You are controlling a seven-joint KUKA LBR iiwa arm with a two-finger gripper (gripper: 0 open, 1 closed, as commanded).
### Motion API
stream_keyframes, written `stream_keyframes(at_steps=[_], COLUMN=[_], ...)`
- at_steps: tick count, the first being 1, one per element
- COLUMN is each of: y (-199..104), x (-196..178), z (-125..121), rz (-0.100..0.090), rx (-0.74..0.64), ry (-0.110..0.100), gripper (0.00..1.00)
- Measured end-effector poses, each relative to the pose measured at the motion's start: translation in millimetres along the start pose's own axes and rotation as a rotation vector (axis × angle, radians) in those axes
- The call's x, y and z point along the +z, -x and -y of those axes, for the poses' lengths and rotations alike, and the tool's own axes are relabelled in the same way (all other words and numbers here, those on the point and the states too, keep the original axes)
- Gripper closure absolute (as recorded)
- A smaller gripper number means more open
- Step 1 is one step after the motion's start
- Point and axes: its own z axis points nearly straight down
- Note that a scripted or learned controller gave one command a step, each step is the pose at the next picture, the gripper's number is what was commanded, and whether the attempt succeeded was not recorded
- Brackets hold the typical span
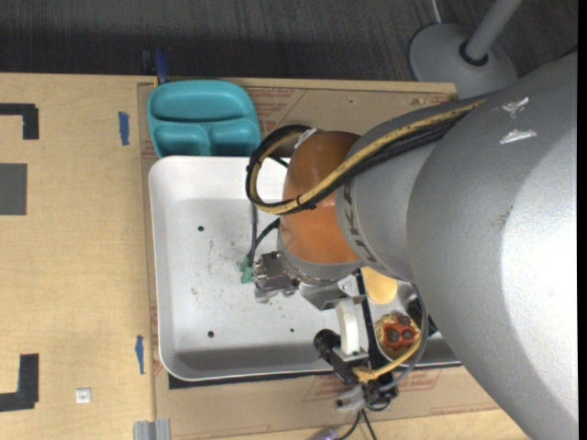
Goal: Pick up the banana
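Note:
The arm reaches in from the right and covers most of the bins. Its orange band (316, 200) hangs over the right side of the white bin (183, 246). Below the band, the gripper (268, 278) points down at the bin floor, with a small green part at its left side. A pale yellow piece (380, 287), which looks like part of the banana, peeks out under the arm to the right of the gripper. The arm hides the remainder of that piece. The gripper is apart from it, to its left.
A teal divided tray (204, 117) sits on the bench just behind the white bin. A round red and orange thing (396, 334) lies near the front right, under the arm. Brown cardboard (73, 246) covers the bench to the left.

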Motion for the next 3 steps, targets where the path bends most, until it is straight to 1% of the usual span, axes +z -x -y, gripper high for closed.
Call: stream_keyframes(at_steps=[1, 2, 3], y=[-0.3, -20.6, -20.9], x=[-9.8, 67.2, 57.4], z=[-0.5, -18.2, -18.5], rz=[0.0, -0.003, -0.003], rx=[0.0, -0.306, -0.305], ry=[0.001, -0.004, -0.003], gripper=[1.0, 1.0, 1.0])
